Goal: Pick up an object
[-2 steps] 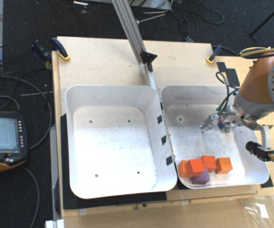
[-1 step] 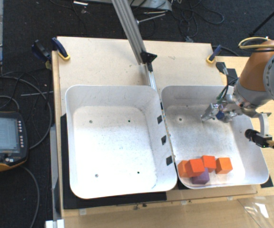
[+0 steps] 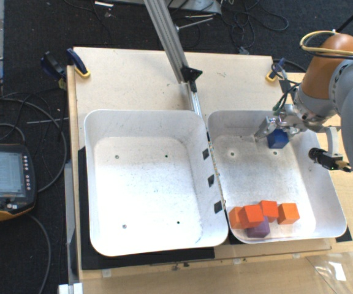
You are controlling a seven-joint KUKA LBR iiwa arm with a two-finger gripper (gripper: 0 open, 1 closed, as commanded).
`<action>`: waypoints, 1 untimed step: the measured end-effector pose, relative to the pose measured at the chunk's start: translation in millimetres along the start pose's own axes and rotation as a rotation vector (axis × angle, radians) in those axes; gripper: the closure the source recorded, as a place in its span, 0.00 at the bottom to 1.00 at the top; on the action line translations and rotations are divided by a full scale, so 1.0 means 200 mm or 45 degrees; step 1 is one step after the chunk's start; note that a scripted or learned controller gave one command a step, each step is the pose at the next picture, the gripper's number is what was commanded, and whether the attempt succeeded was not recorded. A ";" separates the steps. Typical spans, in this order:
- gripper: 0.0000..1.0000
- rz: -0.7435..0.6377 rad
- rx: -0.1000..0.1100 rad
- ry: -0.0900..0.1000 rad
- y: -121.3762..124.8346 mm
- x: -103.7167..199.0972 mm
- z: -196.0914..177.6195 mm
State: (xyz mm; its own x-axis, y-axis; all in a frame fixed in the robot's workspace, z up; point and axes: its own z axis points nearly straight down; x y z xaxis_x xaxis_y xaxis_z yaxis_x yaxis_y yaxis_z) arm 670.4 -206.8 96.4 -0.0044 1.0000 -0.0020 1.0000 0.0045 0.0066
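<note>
In the upper right of the frame, over the right bin, the gripper grips a small blue block between its fingers. The block looks light and stiff; its flat opposite faces suit a firm, centred pinch.

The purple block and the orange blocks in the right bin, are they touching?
Touching. The camera view shows the purple block pressed against the orange blocks in the near part of the right bin, with no gap between them.
</note>
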 end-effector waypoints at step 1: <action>0.00 0.002 0.006 0.000 -0.01 0.00 0.00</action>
State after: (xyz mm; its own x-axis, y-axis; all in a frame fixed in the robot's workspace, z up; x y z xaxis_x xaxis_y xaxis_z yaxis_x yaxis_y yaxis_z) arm 668.2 -207.4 95.9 -0.0030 1.0000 -0.0017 1.0000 0.0030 0.0018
